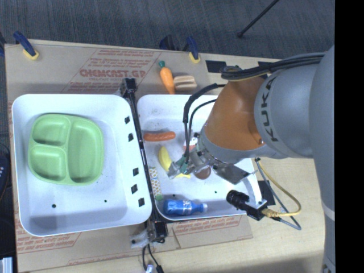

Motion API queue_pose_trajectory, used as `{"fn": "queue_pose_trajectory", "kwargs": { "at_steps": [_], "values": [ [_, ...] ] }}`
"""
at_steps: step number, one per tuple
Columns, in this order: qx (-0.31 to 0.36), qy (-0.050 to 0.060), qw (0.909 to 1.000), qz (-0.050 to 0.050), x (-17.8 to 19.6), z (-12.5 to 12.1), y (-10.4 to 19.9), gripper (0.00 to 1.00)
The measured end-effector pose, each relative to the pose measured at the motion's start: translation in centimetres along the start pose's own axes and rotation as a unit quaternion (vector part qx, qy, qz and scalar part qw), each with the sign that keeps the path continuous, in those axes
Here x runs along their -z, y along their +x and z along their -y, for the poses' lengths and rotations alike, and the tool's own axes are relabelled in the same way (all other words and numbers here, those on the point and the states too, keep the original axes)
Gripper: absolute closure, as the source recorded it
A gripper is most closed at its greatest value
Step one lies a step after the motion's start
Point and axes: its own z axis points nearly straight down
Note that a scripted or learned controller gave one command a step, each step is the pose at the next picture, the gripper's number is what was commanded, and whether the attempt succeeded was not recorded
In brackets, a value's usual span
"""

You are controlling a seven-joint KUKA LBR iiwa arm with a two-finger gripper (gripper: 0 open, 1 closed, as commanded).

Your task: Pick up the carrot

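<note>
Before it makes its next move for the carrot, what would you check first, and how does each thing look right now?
1. Carrot found: ok. The carrot lies on the cardboard beyond the right bin's far rim, outside it.
2. Claw near the carrot: not ok. The claw is low inside the right bin, by the banana.
3. Claw free of other things: cannot tell; the arm hides much of it.
4. Room around the carrot: not ok. A small tan block sits right beside it.
5. Path to the carrot: cannot tell. The sausage lies between, so lifting first seems wise.
</note>
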Motion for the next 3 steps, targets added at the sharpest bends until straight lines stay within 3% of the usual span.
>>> {"fn": "queue_pose_trajectory", "kwargs": {
  "at_steps": [1, 2, 3],
  "values": [
    [0.215, -0.003, 0.9766, 0.003, 21.3, -0.1, -1.4, 1.00],
    [0.331, -0.002, 0.9435, 0.002, 16.3, 1.5, -6.6, 1.00],
    [0.258, -0.002, 0.9662, 0.003, 18.4, 4.5, -15.7, 1.00]
  ]
}}
